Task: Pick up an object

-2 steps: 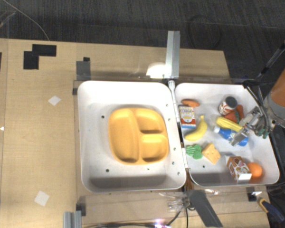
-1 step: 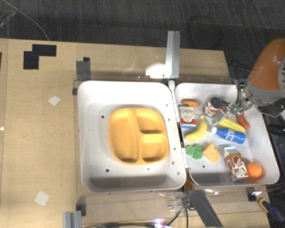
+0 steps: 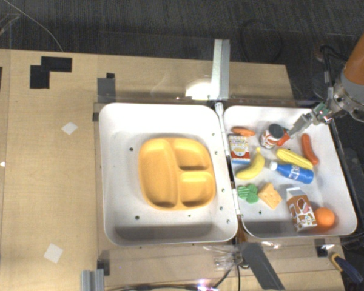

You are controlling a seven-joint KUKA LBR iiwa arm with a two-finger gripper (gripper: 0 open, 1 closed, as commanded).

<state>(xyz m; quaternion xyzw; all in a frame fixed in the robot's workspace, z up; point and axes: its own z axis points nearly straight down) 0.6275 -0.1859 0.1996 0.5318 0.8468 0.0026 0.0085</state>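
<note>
Bench: I'm seeing two white bins (image 3: 109, 180) lying side by side on wood
Gripper (image 3: 304, 121): hovering at the right bin's one o'clock; grip I cannot tell

2 bins sit side by side on the bench (image 3: 42, 180); the left bin (image 3: 118, 162) holds a divided tray (image 3: 175, 171) near its middle, and the right bin (image 3: 346, 193) holds the small items. Along its left wall a carton (image 3: 239, 148) lies behind a banana (image 3: 252, 167), with a leafy piece (image 3: 248, 193) and a wedge (image 3: 269, 196) in front; a can (image 3: 270, 136) sits behind the corn (image 3: 293, 158), a bottle (image 3: 293, 173) just before it. A sausage (image 3: 309, 148) lies right of the corn; a second carton (image 3: 301, 210) and a round fruit (image 3: 325, 217) touch at the front right; the gripper (image 3: 304, 122) hangs over the back, right of the can.
</note>
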